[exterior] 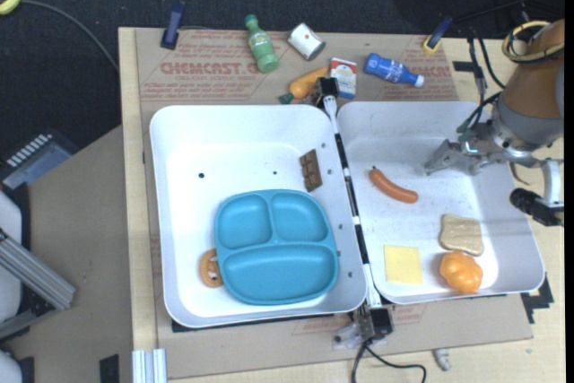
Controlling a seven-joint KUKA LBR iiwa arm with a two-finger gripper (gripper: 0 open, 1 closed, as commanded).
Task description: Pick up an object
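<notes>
The right bin (502, 126) holds a red-orange sausage (395, 186), a slice of toast (461, 234), an orange fruit (461, 272) and a yellow cheese square (403, 265). My gripper (451, 162) hangs over the back part of this bin, up and to the right of the sausage and apart from it. Its metal fingers (434, 164) are spread open and nothing sits between them. The grey arm with its orange band (531, 90) comes in from the right.
In the left bin (179, 148) lie a blue divided plate (273, 245), a brown chocolate bar (310, 170) and a pretzel (210, 268). Behind the bins are a green bottle (262, 44), a white can (306, 41), a small carton (343, 76) and a blue bottle (393, 70).
</notes>
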